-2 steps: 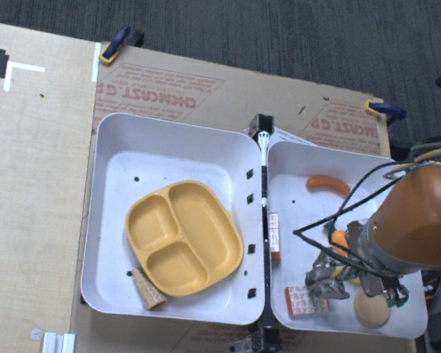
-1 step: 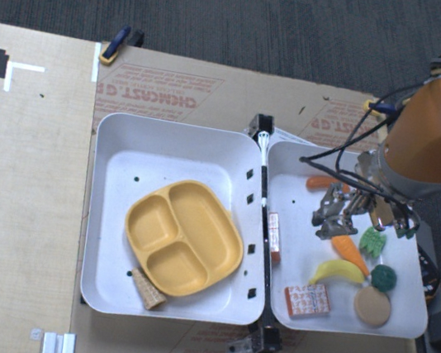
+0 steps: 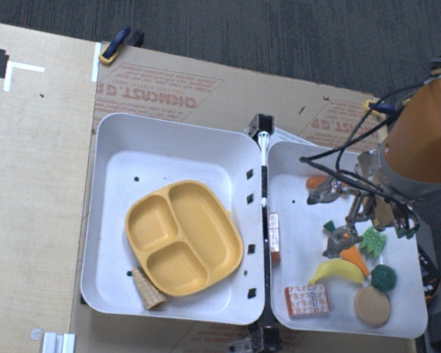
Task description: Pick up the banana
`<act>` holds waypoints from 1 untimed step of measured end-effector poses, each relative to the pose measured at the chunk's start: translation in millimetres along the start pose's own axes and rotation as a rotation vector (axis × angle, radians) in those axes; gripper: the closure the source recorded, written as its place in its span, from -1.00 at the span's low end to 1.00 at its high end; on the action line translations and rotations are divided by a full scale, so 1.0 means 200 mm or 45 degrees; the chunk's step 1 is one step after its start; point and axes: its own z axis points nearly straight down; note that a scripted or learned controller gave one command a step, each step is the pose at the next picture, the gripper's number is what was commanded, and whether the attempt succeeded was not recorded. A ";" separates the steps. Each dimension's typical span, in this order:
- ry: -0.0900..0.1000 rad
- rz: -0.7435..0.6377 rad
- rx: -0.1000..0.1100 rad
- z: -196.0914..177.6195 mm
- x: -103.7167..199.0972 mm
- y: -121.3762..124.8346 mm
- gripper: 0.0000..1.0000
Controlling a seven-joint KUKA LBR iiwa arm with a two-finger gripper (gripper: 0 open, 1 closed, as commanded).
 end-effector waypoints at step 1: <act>0.002 -0.290 0.000 0.50 0.38 0.07 -1.00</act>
